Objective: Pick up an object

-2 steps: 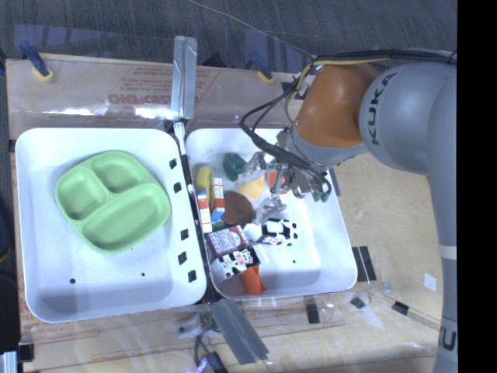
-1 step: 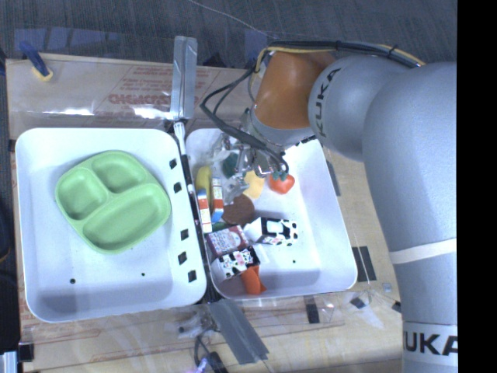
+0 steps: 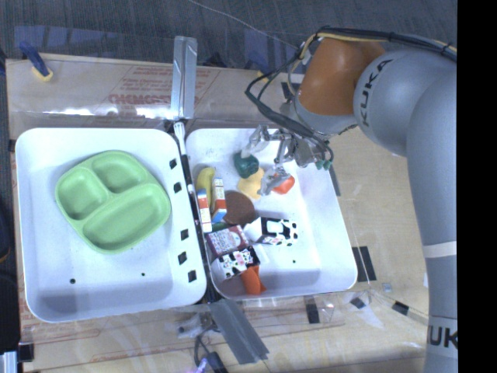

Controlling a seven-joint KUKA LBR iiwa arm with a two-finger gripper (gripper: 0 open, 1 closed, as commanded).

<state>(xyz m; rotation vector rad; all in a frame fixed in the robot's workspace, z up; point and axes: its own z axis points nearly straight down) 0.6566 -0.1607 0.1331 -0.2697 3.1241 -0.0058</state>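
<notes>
- Claw [image 3: 281, 155] hangs low in the right bin [image 3: 326, 239], over the toy pile, ready to grab.
- Its fingers look spread; maybe touching the orange toy [image 3: 284, 183], nothing held.

1. Left bin [image 3: 46, 278], right bin [image 3: 326, 239]: smooth white plastic, slight sheen.
2. Green divided plate [image 3: 112, 200]: matt plastic.
3. Arm [image 3: 404, 92]: glossy grey shell, orange band [image 3: 334, 72] shiny.
4. Bench [image 3: 101, 92]: light wood-look board.
</notes>
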